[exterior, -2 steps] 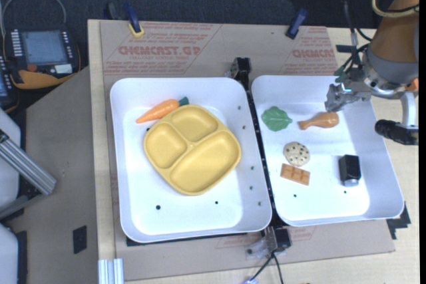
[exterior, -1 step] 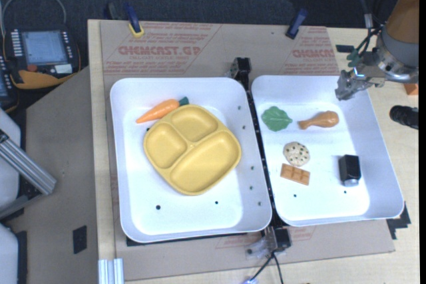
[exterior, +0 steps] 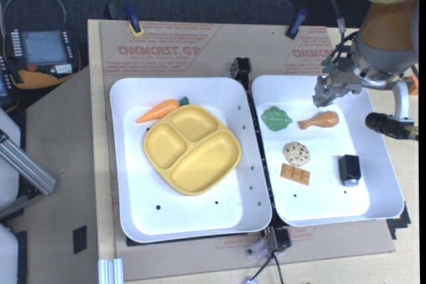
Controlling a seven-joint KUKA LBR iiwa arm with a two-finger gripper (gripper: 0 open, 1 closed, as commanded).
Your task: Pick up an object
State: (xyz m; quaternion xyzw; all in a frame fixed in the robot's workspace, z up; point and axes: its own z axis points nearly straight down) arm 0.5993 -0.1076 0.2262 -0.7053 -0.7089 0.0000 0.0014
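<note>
Approach step: my pincer [exterior: 324, 96] hovers over the right bin [exterior: 383, 203], just above the drumstick [exterior: 319, 120]; whether it is apart or together, I cannot tell. Next, I judge: descend and close.

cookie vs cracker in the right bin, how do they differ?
The cookie is round, pale and dotted with dark chips; the cracker is rectangular, orange-brown and grooved into squares. The cookie lies farther up the right bin, the cracker just below it. Both lie flat, apart from the pincer.
</note>
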